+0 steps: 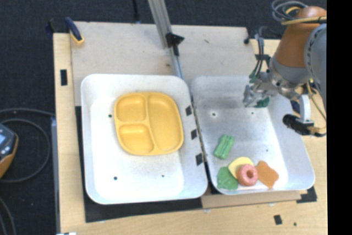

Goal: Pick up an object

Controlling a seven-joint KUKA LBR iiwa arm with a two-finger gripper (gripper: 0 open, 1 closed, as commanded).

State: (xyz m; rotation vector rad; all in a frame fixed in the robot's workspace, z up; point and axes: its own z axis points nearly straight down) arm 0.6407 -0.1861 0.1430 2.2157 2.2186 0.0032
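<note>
My gripper [256,95] hangs over the far right part of the right bin [286,135], close to its back rim. A small green patch [264,100] shows right at its tip; I cannot tell what it is. Toys lie in the bin's near half: a ribbed light green piece [224,146], a darker green lump [226,179], a yellow piece [240,164], a pink doughnut [247,175] and an orange piece [268,174]. All of them lie well in front of the gripper.
The left bin [99,173] holds a yellow divided plate [148,122]. A slanted metal post [157,0] rises behind the bins. Black cables [300,124] hang at the arm's right side.
</note>
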